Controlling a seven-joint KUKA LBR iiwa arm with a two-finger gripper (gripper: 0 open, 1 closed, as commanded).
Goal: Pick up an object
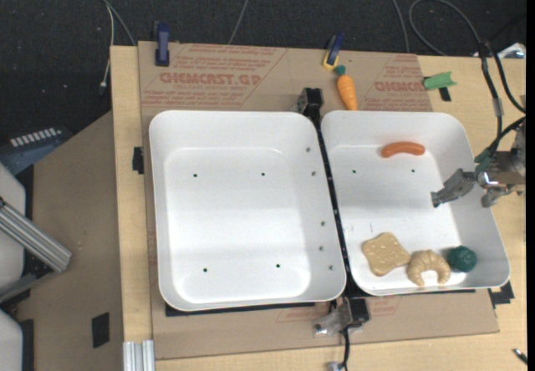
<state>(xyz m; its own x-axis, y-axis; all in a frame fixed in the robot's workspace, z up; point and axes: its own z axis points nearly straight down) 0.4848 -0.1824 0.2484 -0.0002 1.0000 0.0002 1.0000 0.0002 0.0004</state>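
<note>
Two white bins sit side by side on the desk (251, 323). The left bin (159, 219) has bare white floor. The right bin (468, 144) holds four things: a sausage (403, 149) at 12 o'clock, lying crosswise; a cracker (384, 253) at 7 o'clock; a croissant (428, 267) at 6 o'clock, touching the cracker's right side; and a green ball (461, 259) at 5 o'clock, just beside the croissant.

A carrot (346, 91) lies outside the bins on the cardboard (217, 77), at 12 o'clock from the gap between them, near a blue and yellow clamp (333, 51). A blue clamp (162, 43) grips the cardboard's far left edge, and a green piece (439, 82) sits at the far right.

Red print on the cardboard reads roughly "GIGMCAST.GP"; the smaller lines are too blurred to read.

The gripper (451, 189) hangs at 3 o'clock over the right bin, well apart from the sausage and the cracker. Nothing shows between its fingers; how far they stand apart cannot be told.
</note>
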